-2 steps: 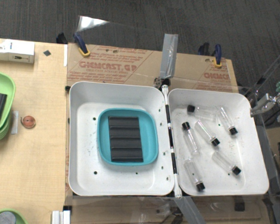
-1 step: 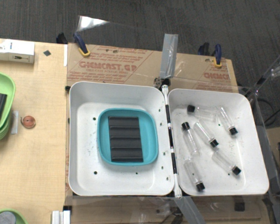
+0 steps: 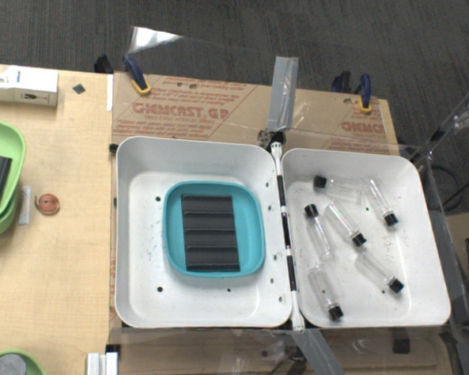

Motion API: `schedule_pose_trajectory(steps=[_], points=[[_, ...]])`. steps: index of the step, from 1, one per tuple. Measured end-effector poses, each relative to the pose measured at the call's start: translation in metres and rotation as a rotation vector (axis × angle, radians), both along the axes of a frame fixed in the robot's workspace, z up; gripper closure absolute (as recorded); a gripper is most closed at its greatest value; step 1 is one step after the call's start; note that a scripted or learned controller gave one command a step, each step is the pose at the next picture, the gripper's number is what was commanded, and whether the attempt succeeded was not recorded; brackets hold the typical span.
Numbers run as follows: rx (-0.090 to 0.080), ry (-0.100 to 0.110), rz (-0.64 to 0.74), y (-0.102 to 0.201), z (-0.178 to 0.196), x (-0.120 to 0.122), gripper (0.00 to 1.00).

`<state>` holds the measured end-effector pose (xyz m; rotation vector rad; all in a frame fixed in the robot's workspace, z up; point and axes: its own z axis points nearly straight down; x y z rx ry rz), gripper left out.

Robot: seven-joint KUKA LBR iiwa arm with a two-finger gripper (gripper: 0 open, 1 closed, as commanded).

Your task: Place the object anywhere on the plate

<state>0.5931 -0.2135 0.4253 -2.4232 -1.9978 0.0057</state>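
Clear vials [image 3: 344, 227], black-capped, scattered in right bin [image 3: 417, 309]; glass faint against white. Teal plate [image 3: 252, 223] holds black ridged insert [image 3: 209, 233], left bin [image 3: 132, 240].

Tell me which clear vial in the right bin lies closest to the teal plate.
The vial along the right bin's left wall, black cap pointing away from the camera; the others lie farther from the teal plate.
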Motion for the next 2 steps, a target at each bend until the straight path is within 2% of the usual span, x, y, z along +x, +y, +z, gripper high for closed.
schedule_pose_trajectory(steps=[2], points=[[0.0,0.0,0.0,0.0,0.0,0.0,0.0]])
